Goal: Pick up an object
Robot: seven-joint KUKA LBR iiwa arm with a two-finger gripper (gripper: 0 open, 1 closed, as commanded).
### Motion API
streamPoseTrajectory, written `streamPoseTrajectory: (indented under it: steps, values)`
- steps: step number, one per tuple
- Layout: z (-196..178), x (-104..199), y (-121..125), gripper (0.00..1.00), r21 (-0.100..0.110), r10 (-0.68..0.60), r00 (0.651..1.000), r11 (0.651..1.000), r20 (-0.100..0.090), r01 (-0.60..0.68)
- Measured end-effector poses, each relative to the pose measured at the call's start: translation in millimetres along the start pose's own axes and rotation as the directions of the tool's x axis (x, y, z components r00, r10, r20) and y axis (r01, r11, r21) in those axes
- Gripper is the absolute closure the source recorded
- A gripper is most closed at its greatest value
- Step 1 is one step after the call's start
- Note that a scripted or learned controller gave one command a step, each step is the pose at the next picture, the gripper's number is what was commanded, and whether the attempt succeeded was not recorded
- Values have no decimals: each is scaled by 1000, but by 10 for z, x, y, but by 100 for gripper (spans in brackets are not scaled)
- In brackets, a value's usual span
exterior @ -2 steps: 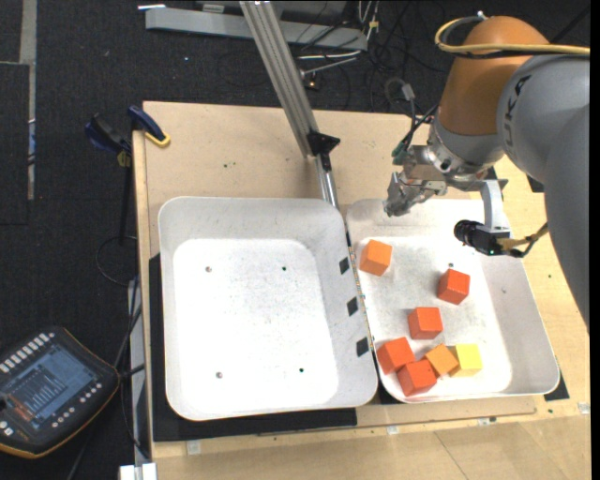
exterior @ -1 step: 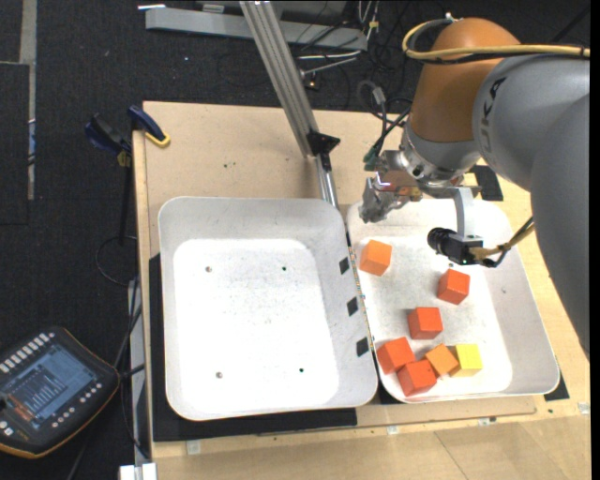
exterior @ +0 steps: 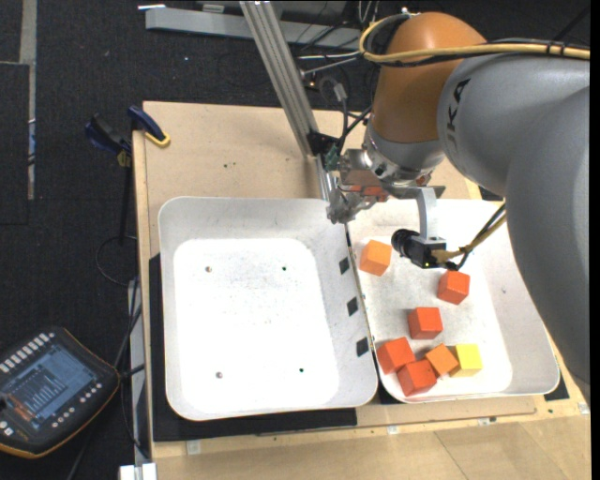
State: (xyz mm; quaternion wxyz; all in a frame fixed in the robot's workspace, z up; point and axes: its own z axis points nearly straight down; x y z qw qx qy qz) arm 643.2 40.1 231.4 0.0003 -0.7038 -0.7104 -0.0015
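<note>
Over the right bin's (exterior: pixel 525 375) far-left corner I see the gripper (exterior: pixel 343 199); whether its fingers are spread I cannot tell. An orange block (exterior: pixel 375 257) lies just nearer, in that bin.

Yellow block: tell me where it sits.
The yellow block lies in the right bin, near its front edge, touching an orange block on its left.

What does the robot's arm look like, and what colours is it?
The arm is big, round and smooth, mostly grey, with a shiny orange band above the wrist. Dark letters are printed on the grey shell. A yellow cable loops over the orange part, and thin black wires hang near the metal gripper.
</note>
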Motion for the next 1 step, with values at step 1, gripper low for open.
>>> streamPoseTrajectory:
  steps: [1]
  values:
    - [53,485,4,100,2,1,1000,1000,1,-1]
